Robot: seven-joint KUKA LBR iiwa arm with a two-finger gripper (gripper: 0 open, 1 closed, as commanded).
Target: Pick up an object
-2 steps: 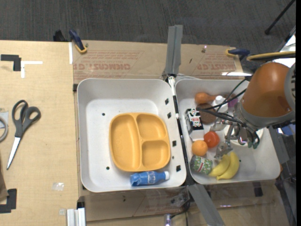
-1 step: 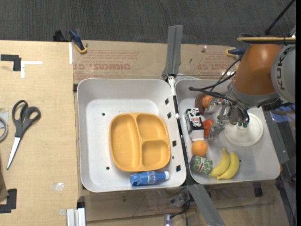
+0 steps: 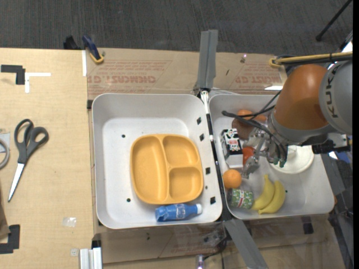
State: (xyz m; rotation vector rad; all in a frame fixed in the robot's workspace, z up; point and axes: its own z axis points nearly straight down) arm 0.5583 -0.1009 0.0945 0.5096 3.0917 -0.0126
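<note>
The right bin (image 3: 314, 203) holds an orange (image 3: 231, 178), two bananas (image 3: 270, 196), a green packet (image 3: 241, 199), a small black-and-white carton (image 3: 230, 141), a red item (image 3: 248, 154), a brownish round fruit (image 3: 244, 116) and a white dish (image 3: 300, 161). My gripper (image 3: 255, 160) hangs low in this bin, just right of the carton and up-right of the orange, partly covering the red item. The arm's orange band (image 3: 303, 97) hides the bin's back right. In the left bin (image 3: 106, 150) lie a yellow divided plate (image 3: 166, 168) and a blue bottle (image 3: 178, 211).
Scissors (image 3: 25, 144) lie on the wooden bench at the far left. A blue clamp (image 3: 92, 48) sits at the back left on the cardboard sheet. A grey bar (image 3: 207, 60) runs back from between the bins.
</note>
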